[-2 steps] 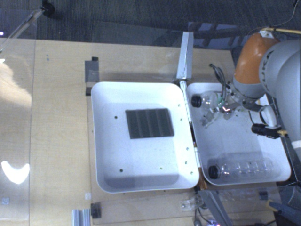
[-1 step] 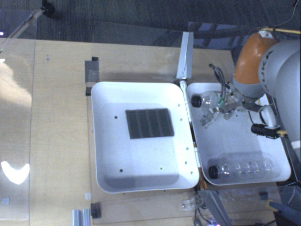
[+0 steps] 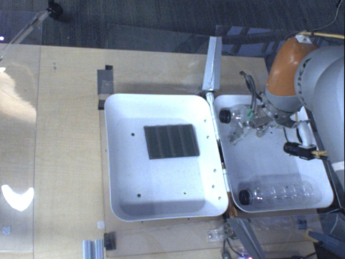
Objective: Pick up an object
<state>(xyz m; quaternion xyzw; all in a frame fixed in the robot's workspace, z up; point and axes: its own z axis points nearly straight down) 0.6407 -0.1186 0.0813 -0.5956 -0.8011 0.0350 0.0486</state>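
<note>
Wooden bench [image 3: 59, 161] carries two white bins: the left bin [image 3: 161, 198] shows a dark ribbed panel [image 3: 171, 141]. At right, a clear plastic bottle [image 3: 275, 194] lies along the right bin's [image 3: 242, 161] lower edge. Upper right, the arm's gripper [image 3: 249, 124] hangs above that bin; whether it is open cannot be told.

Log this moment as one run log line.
gripper: over right bin, far end | clear plastic bottle: lying at near wall | left bin: dark ridged pad

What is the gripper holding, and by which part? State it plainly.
It cannot be told. The gripper hangs over the far end of the right bin, near a small clear object; nothing visibly sits between its fingers. The clear bottle lies untouched.
</note>
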